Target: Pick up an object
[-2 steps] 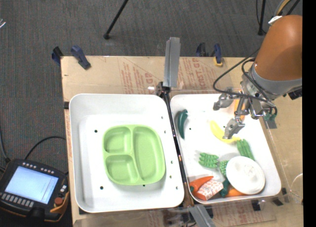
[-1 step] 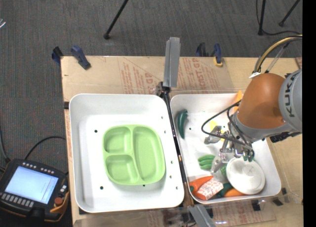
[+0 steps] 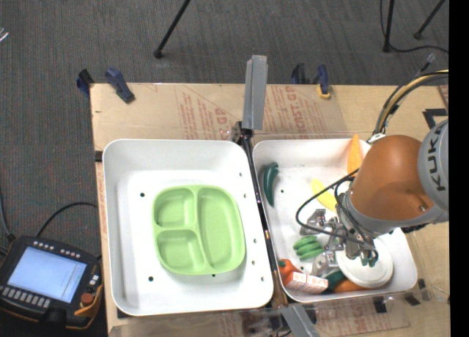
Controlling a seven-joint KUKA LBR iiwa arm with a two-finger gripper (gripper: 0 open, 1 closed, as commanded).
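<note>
Two white bins sit on brown cardboard; gripper [image 3: 338,244] hangs over green toy [image 3: 308,246], grip can't be told, so drop straight down slowly

My arm [image 3: 396,182] reaches in from the right, orange band uppermost, wrist bent steeply down. Gripper [image 3: 338,249] hangs low; black cables loop beside the wrist.
</note>
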